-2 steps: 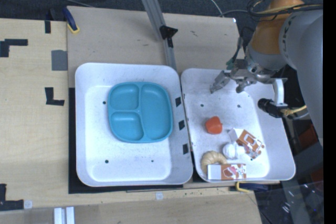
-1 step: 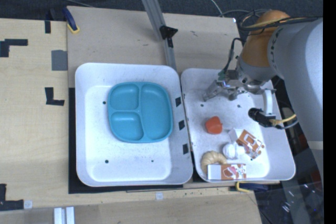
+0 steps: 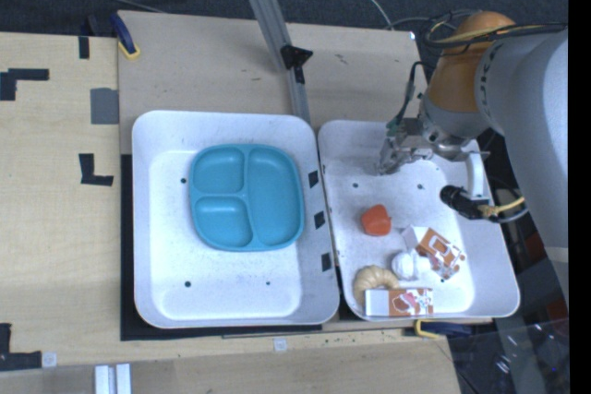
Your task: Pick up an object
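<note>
My gripper [image 3: 395, 154] hangs over the far part of the right bin [image 3: 351, 198], its fingers pointing down near the bin floor with nothing seen between them. A small red-orange object [image 3: 375, 220] lies in the middle of that bin, nearer the camera than the gripper. Toward the bin's front sit a tan croissant-like piece [image 3: 373, 277], a small white item [image 3: 405, 265], an orange-and-white packet [image 3: 438, 252] and an orange-and-white box [image 3: 401, 302].
The left bin [image 3: 162, 281] holds a blue divided plate [image 3: 247, 197]. A metal pole [image 3: 268, 9] slants across the back of the bench. Cables run by the arm at the right.
</note>
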Motion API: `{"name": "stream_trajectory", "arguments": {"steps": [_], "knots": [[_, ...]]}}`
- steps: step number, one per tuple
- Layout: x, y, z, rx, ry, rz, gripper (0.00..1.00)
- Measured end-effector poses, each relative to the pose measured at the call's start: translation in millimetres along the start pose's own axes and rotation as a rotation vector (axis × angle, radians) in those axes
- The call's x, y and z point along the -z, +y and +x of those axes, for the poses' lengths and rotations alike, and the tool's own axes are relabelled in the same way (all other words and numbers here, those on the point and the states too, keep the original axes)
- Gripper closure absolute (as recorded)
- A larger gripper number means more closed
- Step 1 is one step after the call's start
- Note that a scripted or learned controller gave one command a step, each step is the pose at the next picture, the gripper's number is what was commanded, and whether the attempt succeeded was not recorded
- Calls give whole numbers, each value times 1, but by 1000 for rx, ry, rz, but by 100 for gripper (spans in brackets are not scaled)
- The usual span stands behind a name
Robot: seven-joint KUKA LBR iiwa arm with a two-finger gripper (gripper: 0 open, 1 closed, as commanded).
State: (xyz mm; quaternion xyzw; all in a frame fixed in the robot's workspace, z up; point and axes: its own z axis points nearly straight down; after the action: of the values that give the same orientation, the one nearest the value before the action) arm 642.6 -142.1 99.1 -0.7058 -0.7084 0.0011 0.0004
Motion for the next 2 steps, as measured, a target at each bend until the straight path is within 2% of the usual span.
{"name": "stream_trajectory", "arguments": {"steps": [1,2], "knots": [[45,0,8,-2,1,-6,100],[107,-5,10,-2,0,-8,100]]}}
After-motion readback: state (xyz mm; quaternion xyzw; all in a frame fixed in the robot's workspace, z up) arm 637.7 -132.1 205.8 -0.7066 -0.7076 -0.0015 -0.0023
